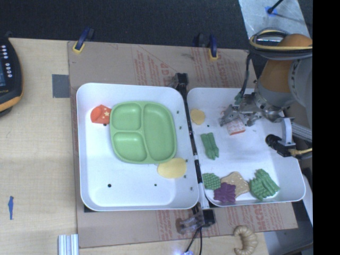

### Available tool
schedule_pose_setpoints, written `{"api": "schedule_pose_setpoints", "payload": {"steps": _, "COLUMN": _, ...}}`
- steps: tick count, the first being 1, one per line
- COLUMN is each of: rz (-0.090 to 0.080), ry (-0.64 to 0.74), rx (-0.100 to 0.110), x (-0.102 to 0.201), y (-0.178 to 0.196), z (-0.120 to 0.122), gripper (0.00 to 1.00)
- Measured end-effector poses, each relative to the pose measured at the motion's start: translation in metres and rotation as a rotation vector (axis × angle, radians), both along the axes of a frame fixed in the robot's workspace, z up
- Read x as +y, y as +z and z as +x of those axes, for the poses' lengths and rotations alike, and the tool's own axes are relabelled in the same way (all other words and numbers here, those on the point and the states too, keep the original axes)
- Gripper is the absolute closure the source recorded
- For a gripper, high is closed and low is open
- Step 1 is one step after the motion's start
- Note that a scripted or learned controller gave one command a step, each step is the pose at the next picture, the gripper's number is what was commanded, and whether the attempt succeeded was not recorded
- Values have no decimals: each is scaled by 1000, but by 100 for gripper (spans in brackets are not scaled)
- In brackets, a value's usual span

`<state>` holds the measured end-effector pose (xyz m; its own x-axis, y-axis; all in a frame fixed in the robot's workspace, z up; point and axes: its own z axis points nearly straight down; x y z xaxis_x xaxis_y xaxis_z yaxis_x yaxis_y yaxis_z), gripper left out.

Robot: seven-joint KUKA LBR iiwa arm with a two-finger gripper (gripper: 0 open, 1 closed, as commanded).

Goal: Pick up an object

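Red-and-white packet (237, 129) lies flat on the floor of the right bin (289, 174), toward its far side, directly under the gripper (240, 117). We judge it light, thin and somewhat slick — likely to slide or flex rather than resist. Taking it across its short width, near the middle, looks safest to us. Whether the fingers are spread or closed we cannot tell — they blur into the packet below.

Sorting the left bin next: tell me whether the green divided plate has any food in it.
No. The green plate shows three bare compartments; the yellow piece lies beside it on the bin floor.
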<state>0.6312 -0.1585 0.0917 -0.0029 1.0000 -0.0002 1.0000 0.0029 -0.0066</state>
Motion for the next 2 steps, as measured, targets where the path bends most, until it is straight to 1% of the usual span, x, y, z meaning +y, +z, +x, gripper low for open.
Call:
{"api": "schedule_pose_setpoints", "payload": {"steps": 1, "rz": -1, "ry": 1, "rx": -8, "x": -24, "y": 1, "z": 27, "gripper": 0}}
{"api": "schedule_pose_setpoints", "payload": {"steps": 2, "rz": -1, "ry": 4, "rx": -5, "x": -23, "y": 12, "z": 26, "gripper": 100}}
